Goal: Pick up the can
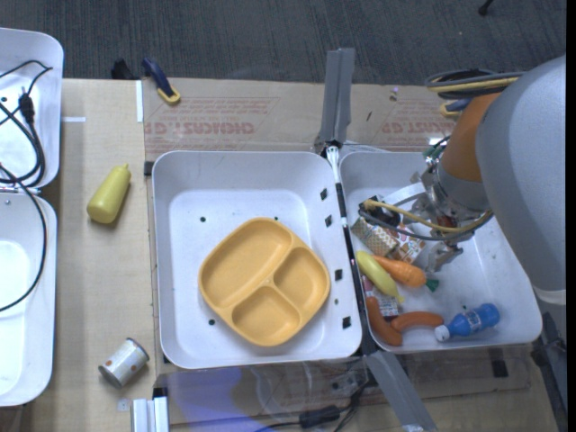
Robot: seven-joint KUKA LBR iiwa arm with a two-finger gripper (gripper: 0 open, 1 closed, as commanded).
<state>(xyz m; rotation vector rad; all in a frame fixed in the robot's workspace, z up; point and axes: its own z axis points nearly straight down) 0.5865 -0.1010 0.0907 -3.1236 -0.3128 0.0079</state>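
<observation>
Reaching in from the right, the grey arm [531, 160] hangs over the right bin [504, 327], its orange band [463, 147] sitting just above a tangle of cables at the wrist. The gripper [430, 246] is down among the clutter there, and how wide it stands I cannot tell — wiring and the arm's bulk cover it, and nothing is visibly held.

The can [123, 361] is nowhere near: it lies on its side on the bare bench at the lower left, outside both bins, just off the left bin's [171, 241] bottom-left corner. Between arm and can sits that whole left bin, with a yellow divided plate [263, 282] lying flat in its middle.

Under the wrist the right bin is crowded: a yellow banana [378, 274] touching an orange carrot [405, 272], a printed packet [382, 237] just above them, what looks like a sausage [400, 325] curling along the bottom, and a blue bottle [468, 321] lying beside it.

Out on the bench, a yellow squeeze bottle [109, 194] lies left of the left bin, and a blue-and-yellow clamp [160, 82] rests near the back edge.
</observation>
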